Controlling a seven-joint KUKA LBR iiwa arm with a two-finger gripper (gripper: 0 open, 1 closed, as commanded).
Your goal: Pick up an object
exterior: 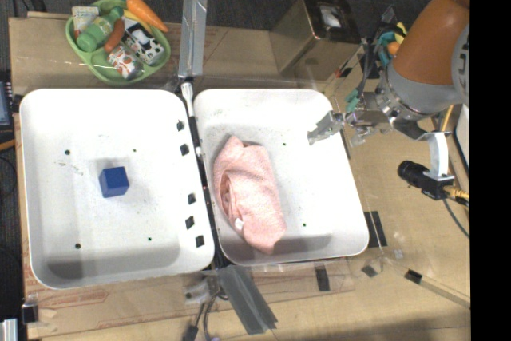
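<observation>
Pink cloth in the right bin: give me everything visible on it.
The pink cloth is a soft, crumpled piece of fabric, pale pink with a faint mottled weave, bunched into a long lump with folds along its left side. It lies flat on the floor of the right bin, left of centre, running from mid-bin toward the near wall, close to the divider side. Nothing rests on it. The end effector is at the bin's far right rim, well apart from it.
</observation>
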